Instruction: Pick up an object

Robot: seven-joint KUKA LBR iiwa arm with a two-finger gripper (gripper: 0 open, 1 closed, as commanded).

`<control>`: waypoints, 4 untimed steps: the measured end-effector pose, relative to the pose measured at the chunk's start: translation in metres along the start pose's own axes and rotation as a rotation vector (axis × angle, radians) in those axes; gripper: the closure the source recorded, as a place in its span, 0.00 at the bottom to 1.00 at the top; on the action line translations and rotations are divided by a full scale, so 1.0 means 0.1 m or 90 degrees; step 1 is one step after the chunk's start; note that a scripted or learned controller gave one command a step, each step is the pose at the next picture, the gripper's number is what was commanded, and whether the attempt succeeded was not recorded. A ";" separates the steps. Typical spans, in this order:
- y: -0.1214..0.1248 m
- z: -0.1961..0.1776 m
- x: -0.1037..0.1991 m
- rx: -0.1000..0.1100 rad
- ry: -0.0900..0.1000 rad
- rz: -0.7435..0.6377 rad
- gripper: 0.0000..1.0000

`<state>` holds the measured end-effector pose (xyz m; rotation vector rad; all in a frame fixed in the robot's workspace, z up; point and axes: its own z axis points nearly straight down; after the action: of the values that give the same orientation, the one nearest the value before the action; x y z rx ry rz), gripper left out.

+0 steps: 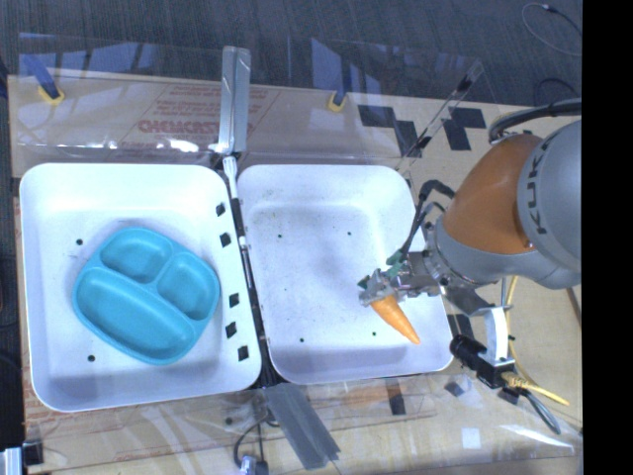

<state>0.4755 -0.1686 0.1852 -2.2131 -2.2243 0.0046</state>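
Both bins (326, 181) looked like smooth white plastic, the right one speckled with fine dark grit. The blue plate (146, 293), at nine o'clock, had a matt plastic look. The carrot (397, 318), at four o'clock, seemed smooth orange plastic. The arm's band (490, 206) shone glossy orange. The bench (396, 424) looked like pale wood.

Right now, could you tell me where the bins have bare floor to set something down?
Most of the right bin is bare, from the divider to the gripper. It is crowded around the orange carrot. In the left bin, the blue tray leaves bare margins.
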 end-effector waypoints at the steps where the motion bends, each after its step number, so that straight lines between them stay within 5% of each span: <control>1: 0.78 -0.02 -0.40 -0.001 0.000 -0.003 1.00; 2: 1.34 -0.37 -0.38 -0.003 0.000 -0.002 1.00; 3: 1.13 -0.61 -0.32 -0.001 0.001 -0.001 1.00; 4: 1.14 -0.61 -0.32 0.000 0.001 -0.001 0.00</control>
<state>0.5896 -0.1998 0.2458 -2.2105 -2.2263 0.0026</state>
